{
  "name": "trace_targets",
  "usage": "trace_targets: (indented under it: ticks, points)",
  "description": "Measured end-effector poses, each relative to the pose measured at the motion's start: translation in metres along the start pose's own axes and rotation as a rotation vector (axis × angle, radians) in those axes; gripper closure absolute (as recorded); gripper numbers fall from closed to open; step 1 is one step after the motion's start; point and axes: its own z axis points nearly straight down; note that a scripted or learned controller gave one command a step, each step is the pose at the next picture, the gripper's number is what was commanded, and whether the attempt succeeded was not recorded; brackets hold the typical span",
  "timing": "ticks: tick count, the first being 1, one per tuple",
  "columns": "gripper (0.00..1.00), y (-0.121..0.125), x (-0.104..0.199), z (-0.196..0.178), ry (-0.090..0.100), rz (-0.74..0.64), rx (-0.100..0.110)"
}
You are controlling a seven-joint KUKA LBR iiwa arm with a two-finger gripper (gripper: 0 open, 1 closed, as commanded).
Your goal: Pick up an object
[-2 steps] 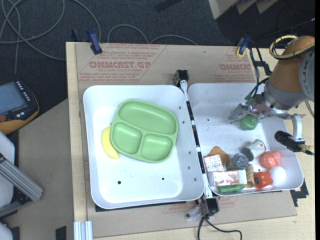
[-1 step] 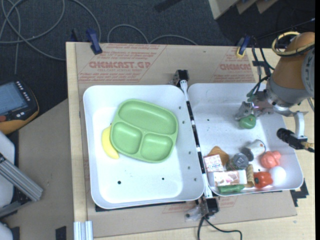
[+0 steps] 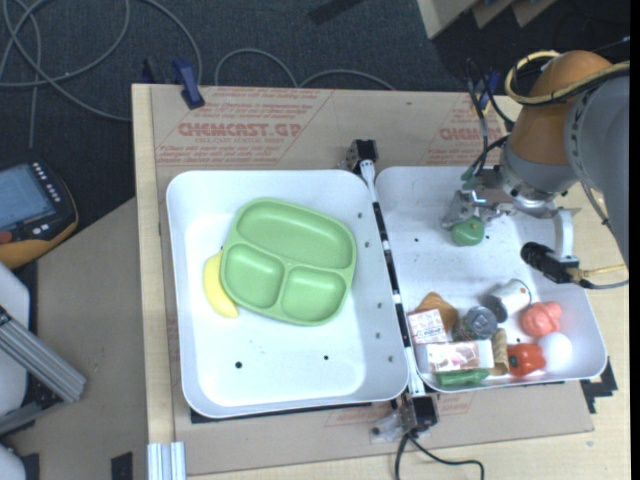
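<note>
Camera view: I look down on both white bins, the arm (image 3: 560,118) reaching in from the right over the right bin (image 3: 420,193).
Gripper: the gripper (image 3: 470,213) sits low over the upper part of the right bin; I cannot tell whether its fingers are spread or closed.
Green object: a small round green object (image 3: 466,233) lies right at the gripper's tip, touching or just under it; I cannot tell whether it is pinched.
Below the gripper: toward the near edge of the same bin I see a cluster, well apart from the gripper: a grey cylinder (image 3: 481,321), a white cylinder (image 3: 512,295), a salmon-pink ball (image 3: 541,318), a white ball (image 3: 555,348), a red item (image 3: 523,360) and small printed boxes (image 3: 445,343).
Left of the gripper: the left bin (image 3: 200,368) holds a green divided plate (image 3: 287,260), with a yellow banana (image 3: 216,288) tucked against its far side from the gripper.
</note>
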Motion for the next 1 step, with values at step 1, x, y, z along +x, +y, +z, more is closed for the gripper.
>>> trace_targets:
  ticks: [1]
  points:
    - [1.00, 0.0213, 0.1055, -0.1000, 0.002, -0.002, 0.001]
